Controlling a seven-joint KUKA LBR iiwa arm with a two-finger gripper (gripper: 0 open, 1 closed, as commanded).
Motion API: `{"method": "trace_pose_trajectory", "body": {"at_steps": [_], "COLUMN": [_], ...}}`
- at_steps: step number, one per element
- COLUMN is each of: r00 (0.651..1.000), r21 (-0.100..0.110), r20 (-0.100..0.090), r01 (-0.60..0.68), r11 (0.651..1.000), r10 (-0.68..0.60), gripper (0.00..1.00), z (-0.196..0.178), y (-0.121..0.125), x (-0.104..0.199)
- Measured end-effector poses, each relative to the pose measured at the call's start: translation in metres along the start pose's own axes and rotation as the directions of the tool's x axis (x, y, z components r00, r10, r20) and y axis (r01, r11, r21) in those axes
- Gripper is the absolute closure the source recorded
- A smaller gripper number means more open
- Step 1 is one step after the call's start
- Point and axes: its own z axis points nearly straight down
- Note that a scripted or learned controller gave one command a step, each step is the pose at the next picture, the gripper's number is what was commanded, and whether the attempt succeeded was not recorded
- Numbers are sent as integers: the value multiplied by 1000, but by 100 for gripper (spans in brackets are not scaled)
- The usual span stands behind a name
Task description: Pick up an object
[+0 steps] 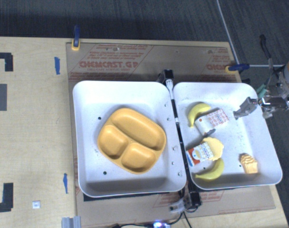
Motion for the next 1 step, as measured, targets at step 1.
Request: {"method": "trace_pose_trajectory", "body": {"at_steps": [1], "r00": [1000], "r21": [1], "r20": [-1], "r01": [-1], "r11": [1000], "r10": [1], "gripper": [0], "z": [133], "y": [-36], "x": [-29]}}
